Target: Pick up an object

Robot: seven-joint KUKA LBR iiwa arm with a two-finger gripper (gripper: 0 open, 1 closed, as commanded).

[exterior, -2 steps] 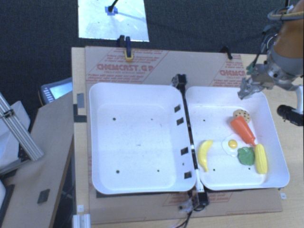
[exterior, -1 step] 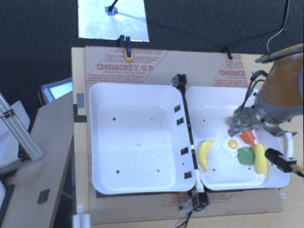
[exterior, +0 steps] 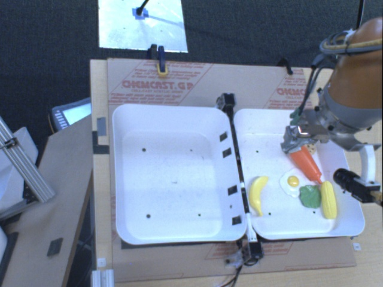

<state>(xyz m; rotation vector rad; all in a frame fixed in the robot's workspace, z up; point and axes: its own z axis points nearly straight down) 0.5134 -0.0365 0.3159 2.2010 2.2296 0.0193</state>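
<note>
Dark carpet surrounds the worktop (exterior: 99,160). Toy carrot (exterior: 306,163) lies at three o'clock in the right bin (exterior: 263,124), its top under the gripper (exterior: 297,137); grip state I cannot tell. Nothing looks lifted; banana (exterior: 258,194), egg (exterior: 291,183), corn (exterior: 328,200) wait nearby.

On the table the left bin (exterior: 173,172) sits at nine o'clock of the right bin (exterior: 263,130), in which the banana (exterior: 258,194), egg (exterior: 291,183), leaf (exterior: 310,196) and corn (exterior: 328,200) run toward three o'clock, the carrot (exterior: 307,164) at twelve o'clock of the leaf.
</note>
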